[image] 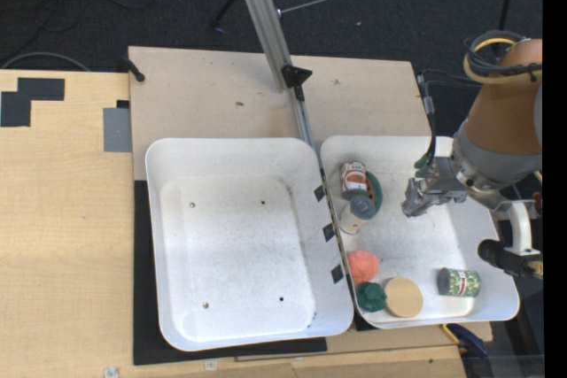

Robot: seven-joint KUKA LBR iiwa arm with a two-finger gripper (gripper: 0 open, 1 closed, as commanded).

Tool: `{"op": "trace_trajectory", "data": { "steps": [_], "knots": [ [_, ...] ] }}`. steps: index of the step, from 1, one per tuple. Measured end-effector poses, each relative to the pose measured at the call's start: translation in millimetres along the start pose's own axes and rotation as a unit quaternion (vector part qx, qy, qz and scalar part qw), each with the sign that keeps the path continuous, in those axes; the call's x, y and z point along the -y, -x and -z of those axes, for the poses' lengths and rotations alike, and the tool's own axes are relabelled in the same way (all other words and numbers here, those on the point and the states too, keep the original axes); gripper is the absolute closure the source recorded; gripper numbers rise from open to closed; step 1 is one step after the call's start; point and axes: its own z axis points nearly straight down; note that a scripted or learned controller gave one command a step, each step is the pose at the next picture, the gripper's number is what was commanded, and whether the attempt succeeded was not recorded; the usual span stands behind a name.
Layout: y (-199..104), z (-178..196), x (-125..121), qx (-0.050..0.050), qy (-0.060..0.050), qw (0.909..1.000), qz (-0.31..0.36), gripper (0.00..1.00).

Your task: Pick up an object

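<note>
White plastic makes up both bins on the desk (221, 93); the right bin (496, 301) holds a red-labelled can (354, 180) lying on a green dish (375, 190), a grey cap (361, 207), a pink lump (363, 265), a dark green lump (371, 297), a tan disc (404, 297) and a small green-labelled can (458, 282). Over bare bin floor right of the red can hangs the pincer (418, 204), nothing visibly between its tips, though I cannot tell whether they are apart or together.

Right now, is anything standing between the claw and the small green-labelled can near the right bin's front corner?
Nothing visible: only bare white bin floor lies between the claw and the small green-labelled can.
</note>
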Motion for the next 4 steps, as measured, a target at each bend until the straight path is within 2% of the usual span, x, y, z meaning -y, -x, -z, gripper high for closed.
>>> {"op": "trace_trajectory", "data": {
  "steps": [1,2,4],
  "knots": [
    [-0.5,-20.6,0.0,-0.001,-0.004,1.0,-0.001,1.0],
    [-44.5,-14.6,-2.1,-0.002,-0.003,1.0,0.001,1.0],
    [-154.2,-9.6,11.5,-0.001,-0.004,1.0,0.002,1.0]
  ]
}}
